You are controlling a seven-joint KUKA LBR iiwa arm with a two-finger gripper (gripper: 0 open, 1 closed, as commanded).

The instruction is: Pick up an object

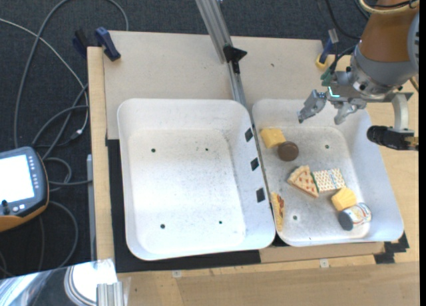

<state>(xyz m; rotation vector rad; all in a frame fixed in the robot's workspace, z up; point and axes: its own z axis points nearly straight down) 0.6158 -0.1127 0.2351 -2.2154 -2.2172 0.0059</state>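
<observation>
My gripper hangs open over the far end of the right bin, with nothing between its two fingers. Below it in that bin lie a yellow block and a brown round piece, touching each other. Nearer the front sit a waffle-like wedge, a pale cracker, a yellow cube and a small can. An orange strip lies by the bin's left wall.
The left bin sits beside the right one. A slanted metal bar runs down to the gap between the bins. Blue clamps grip the bench's far edge. A pendant lies off to the left.
</observation>
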